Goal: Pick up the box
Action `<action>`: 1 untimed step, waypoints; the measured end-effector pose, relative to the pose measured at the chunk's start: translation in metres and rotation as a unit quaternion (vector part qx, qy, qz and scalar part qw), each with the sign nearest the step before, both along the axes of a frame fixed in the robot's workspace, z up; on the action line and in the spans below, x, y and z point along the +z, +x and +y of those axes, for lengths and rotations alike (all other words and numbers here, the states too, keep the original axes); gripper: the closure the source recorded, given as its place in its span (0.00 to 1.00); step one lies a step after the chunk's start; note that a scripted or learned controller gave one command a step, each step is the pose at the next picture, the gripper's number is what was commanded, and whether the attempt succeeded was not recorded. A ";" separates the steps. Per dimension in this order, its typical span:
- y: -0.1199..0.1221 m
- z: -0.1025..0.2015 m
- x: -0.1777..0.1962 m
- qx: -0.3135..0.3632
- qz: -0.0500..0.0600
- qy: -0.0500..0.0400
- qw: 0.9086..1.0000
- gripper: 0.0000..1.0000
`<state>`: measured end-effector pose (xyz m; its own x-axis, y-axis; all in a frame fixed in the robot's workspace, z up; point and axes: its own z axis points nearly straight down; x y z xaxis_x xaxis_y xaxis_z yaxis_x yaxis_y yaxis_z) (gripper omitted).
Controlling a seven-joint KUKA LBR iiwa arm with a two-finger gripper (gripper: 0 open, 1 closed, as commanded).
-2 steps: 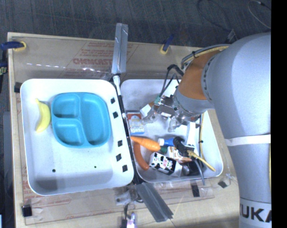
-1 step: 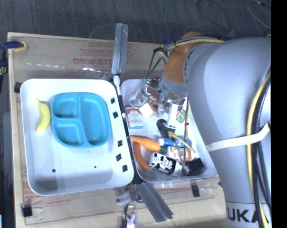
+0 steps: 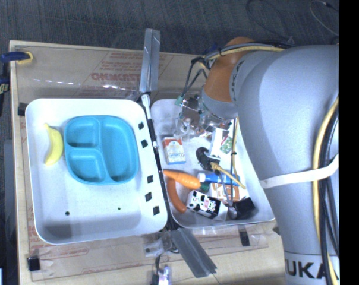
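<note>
- Well, the box [image 3: 175,150] is small and white with a red top and a blue patch. It lies flat in the right bin [image 3: 161,113], close to that bin's left wall.
- Its print is too small to read.
- The gripper [image 3: 190,119] hangs just up and to the right of the box. I cannot tell if it is wide or narrow, because the wrist and cables cover it.
- An orange carrot [image 3: 182,179] lies just below the box. Another orange piece curves down beside it.
- Lower still sits a black-and-white spotted pack [image 3: 202,203], tipped a little.
- Next to the carrot is a small blue-and-orange pack [image 3: 220,184]. Its words are too blurry to read.
- A white-and-green carton [image 3: 222,140] is partly hidden under the arm [image 3: 286,111].
- A black lump [image 3: 245,208] lies in the bin's lower right corner. I cannot tell what it is.
- White letters [image 3: 310,270] low on the arm spell KUKA. The bottom edge cuts them off a bit.
- The left bin [image 3: 43,218] holds a blue plate [image 3: 102,147] with three parts. A yellow banana [image 3: 53,144] lies just beside it.
- Both bins sit on a pale brown board [image 3: 117,64] with red print that I cannot read.
- A blue clamp [image 3: 16,57] grips the board's far left corner.
- Dark grey carpet [image 3: 78,10] covers the floor around the bench.
</note>
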<state>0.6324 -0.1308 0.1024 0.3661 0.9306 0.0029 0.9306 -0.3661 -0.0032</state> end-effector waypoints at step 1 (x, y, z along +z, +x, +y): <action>0.000 0.001 0.000 0.001 0.000 0.000 1.000 0.00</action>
